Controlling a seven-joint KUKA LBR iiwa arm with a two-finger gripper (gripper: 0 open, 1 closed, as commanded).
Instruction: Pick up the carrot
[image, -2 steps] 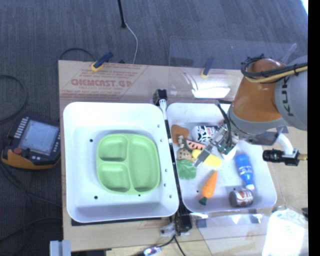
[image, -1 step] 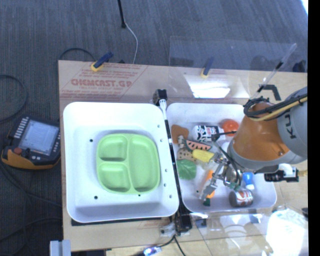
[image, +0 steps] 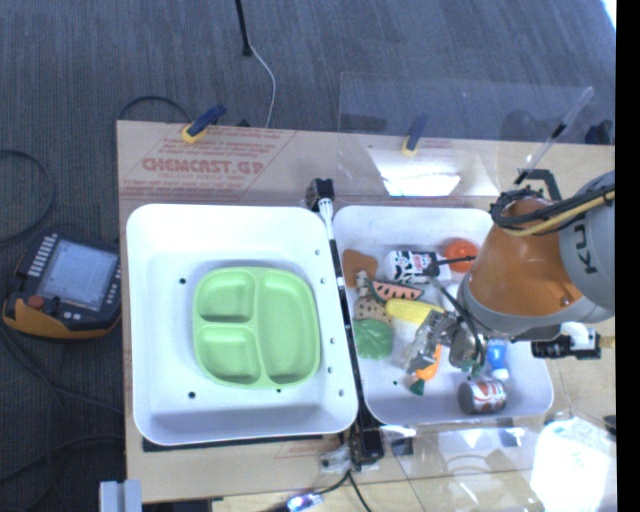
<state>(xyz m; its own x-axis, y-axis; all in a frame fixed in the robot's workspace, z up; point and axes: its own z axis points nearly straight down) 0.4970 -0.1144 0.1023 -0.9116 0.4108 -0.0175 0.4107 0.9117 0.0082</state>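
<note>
The carrot (image: 427, 373) is a small orange piece with a green tip, lying near the front of the right bin (image: 520, 400). My gripper (image: 440, 347) hangs straight over the middle of that bin, with its lower end right above and touching or nearly touching the carrot's upper end. The orange band of the arm (image: 520, 270) covers the bin's right part.
Packed around the carrot are a green leafy piece (image: 372, 338), a yellow piece (image: 408, 312), a watermelon slice (image: 398, 293), a cow-patterned carton (image: 408, 263), an orange-red ball (image: 460, 249), a blue item (image: 497, 356) and a can (image: 483, 396). The left bin (image: 160, 250) holds a green divided plate (image: 256, 326).
</note>
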